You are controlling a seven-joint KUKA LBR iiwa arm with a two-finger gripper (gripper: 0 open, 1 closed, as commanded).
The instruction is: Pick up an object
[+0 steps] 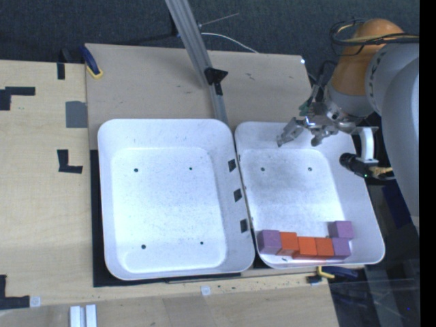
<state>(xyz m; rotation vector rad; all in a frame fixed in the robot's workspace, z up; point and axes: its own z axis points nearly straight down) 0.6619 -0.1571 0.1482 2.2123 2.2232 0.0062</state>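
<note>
**Camera view: blocks at the near wall, claw spread wide at the far rim**

Nearest to me, along the near wall of the right shallow white plastic bin (354,203), sits a tight row of foam-looking blocks. A purple cube (270,240) is at the left end, touching an orange block (289,242), which touches a second, wider orange block (317,246). At the right end a purple piece (341,238) stands taller than the rest, its upper part rising above the row.

To the left lies the left shallow white plastic bin (167,133), its speckled floor marked with four small dark dots. Three small black tabs sit along the seam where the two bins meet.

Further back, the two-finger metal gripper (304,135) hangs over the far edge of the right bin, well apart from the blocks. Its fingers are spread wide, with nothing between them. The grey arm with its orange band (357,56) reaches in from the right.

Beyond the bins, a slanted silver aluminium bar (193,36) crosses the tan wooden bench (41,182) towards the seam.
</note>
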